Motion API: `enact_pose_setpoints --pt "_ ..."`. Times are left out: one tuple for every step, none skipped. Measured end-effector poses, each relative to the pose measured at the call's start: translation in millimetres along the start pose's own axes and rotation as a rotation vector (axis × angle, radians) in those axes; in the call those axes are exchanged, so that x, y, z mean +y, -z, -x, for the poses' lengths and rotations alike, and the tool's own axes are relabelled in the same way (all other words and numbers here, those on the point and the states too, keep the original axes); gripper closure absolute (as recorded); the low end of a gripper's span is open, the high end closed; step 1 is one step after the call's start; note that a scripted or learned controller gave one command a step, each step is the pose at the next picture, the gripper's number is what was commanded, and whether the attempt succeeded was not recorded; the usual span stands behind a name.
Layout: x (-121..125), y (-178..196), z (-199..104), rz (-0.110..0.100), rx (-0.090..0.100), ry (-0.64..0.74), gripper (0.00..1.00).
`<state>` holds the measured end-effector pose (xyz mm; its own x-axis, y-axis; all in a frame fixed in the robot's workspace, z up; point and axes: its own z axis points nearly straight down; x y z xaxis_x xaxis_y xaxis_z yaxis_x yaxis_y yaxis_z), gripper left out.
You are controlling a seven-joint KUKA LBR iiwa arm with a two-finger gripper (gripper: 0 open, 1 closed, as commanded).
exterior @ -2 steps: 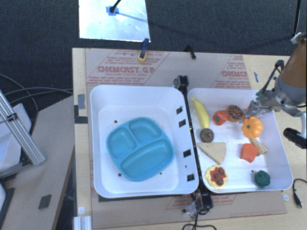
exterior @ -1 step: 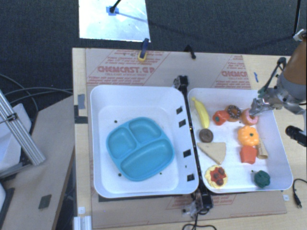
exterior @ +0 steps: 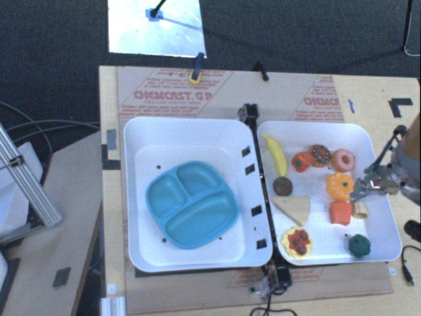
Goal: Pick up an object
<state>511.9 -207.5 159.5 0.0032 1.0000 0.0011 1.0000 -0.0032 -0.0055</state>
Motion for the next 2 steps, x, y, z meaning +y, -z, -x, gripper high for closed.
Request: enact_pose_setpoints --pt "59.0 41.0 -104.1 0.014 0.003 0.018 1.0" --pt "-29.5 35.2 -116.9 0.0 0.001 0.003 1.0"
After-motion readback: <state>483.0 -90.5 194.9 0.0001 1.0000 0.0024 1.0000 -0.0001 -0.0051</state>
